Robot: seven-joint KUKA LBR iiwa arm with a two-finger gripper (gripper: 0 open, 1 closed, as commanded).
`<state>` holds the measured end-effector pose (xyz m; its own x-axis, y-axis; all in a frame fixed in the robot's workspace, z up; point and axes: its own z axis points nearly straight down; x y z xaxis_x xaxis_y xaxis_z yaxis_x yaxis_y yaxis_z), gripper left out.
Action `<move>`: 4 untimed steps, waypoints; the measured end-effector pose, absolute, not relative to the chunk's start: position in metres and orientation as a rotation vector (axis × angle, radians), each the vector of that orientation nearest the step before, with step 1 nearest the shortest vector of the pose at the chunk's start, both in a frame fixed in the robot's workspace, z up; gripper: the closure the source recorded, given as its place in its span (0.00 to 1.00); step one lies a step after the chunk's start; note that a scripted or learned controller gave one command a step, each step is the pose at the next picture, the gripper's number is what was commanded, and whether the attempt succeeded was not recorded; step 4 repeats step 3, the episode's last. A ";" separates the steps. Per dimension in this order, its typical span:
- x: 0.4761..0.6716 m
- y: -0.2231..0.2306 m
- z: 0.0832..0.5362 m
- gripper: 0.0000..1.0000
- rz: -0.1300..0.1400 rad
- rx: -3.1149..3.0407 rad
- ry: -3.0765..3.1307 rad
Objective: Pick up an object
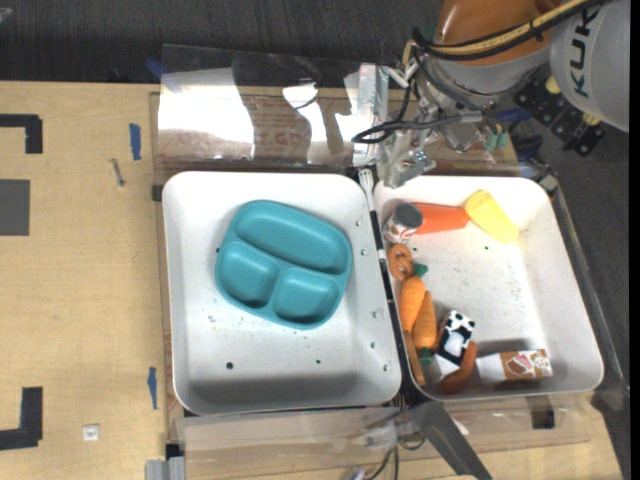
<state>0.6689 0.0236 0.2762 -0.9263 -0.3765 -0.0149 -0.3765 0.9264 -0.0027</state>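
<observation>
Top right, arm (520,28) shows "KU" lettering; fingers (405,168) state unclear, above right bin (570,268).

A pale wooden bench (80,298) carries two shallow white bins side by side: the left bin (190,368) and the right bin (570,308), their inner rims touching. Black tape marks (25,133) sit along the bench's left edge.

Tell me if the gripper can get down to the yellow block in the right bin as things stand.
Probably yes. The yellow block lies uncovered at the right bin's far corner, touched only by an orange cylinder; the gripper hangs just beyond that rim.
</observation>
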 end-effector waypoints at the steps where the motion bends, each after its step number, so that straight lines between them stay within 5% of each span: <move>1: 0.660 0.030 0.258 1.00 0.002 -0.644 3.071; 2: 0.598 0.078 0.188 1.00 0.004 -0.932 2.998; 3: 0.628 0.035 0.238 1.00 -0.004 -1.260 2.864; 4: 0.628 0.035 0.238 1.00 -0.004 -1.260 2.864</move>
